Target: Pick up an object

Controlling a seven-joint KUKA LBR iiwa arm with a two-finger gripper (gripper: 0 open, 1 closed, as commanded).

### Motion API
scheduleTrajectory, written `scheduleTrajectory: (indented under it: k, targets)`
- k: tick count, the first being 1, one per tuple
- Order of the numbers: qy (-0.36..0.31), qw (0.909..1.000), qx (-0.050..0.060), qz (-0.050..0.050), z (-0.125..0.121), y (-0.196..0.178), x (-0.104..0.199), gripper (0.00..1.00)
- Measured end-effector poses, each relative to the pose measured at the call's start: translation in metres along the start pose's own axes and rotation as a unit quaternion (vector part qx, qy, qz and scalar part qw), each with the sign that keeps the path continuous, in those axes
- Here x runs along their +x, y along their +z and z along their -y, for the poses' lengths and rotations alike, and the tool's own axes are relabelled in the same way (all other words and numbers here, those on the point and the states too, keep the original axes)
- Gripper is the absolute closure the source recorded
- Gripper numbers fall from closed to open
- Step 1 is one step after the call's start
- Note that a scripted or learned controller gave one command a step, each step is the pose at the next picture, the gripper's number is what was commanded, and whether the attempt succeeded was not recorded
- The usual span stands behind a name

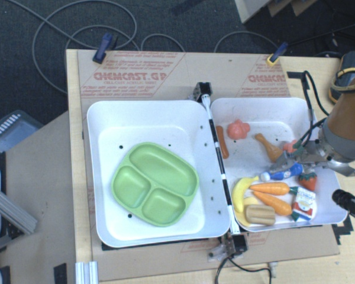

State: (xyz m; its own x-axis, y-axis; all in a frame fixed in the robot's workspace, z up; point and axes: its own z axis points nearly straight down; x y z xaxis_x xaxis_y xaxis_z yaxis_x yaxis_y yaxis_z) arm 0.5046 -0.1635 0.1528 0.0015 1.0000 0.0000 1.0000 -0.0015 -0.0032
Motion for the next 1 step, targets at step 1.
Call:
scheduleTrajectory:
  k: [1]
  targets:
    - [-0.002,1.0,-0.001,-0.001,-0.05,0.069,0.0589,0.0]
